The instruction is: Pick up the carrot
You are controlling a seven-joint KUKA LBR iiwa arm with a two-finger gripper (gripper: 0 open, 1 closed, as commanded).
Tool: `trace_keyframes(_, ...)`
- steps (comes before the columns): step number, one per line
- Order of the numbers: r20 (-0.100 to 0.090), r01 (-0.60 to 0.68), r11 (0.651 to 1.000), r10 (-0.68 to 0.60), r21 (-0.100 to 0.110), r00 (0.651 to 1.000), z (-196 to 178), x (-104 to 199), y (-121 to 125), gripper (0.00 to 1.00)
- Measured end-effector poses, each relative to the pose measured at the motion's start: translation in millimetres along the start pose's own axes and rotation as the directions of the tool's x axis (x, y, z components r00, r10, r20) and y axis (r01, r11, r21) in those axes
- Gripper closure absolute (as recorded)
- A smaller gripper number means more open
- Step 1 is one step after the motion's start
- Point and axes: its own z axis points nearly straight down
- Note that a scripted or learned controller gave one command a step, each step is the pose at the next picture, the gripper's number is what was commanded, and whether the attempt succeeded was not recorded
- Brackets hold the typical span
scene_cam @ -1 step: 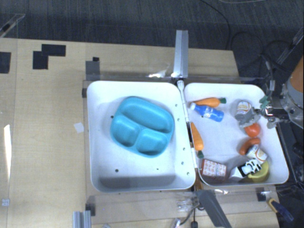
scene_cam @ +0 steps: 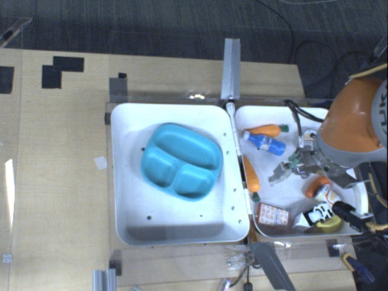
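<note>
The long orange carrot with a green tip [scene_cam: 250, 176] lay along the left wall of the right shallow white bin [scene_cam: 267, 113], low against the divider. You had the two-finger gripper [scene_cam: 285, 170] just to its right, apart from it, fingers spread and nothing between them. Behind it lay a second orange carrot-shaped piece [scene_cam: 267, 130] and a blue bottle [scene_cam: 265, 142]. The left white bin [scene_cam: 130, 162] held a blue three-part plate [scene_cam: 180, 160].

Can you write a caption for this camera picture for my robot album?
Robot gripper hovers over the right bin near a carrot.
</note>
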Motion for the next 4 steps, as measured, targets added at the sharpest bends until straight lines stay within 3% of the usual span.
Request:
trace_keyframes(1, 0.0, 0.158, 0.988, -0.158, -0.003, 0.988, -42.7, 70.6, 60.0, 0.0)
trace_keyframes(2, 0.001, 0.307, 0.952, -0.307, -0.003, 0.952, -21.1, 49.6, 39.3, 0.0)
trace_keyframes(3, 0.002, 0.251, 0.968, -0.251, -0.005, 0.968, 70.3, 6.2, -14.2, 0.0)
trace_keyframes(4, 0.004, 0.252, 0.968, -0.252, -0.009, 0.968, 59.7, 6.7, -11.9, 1.0)
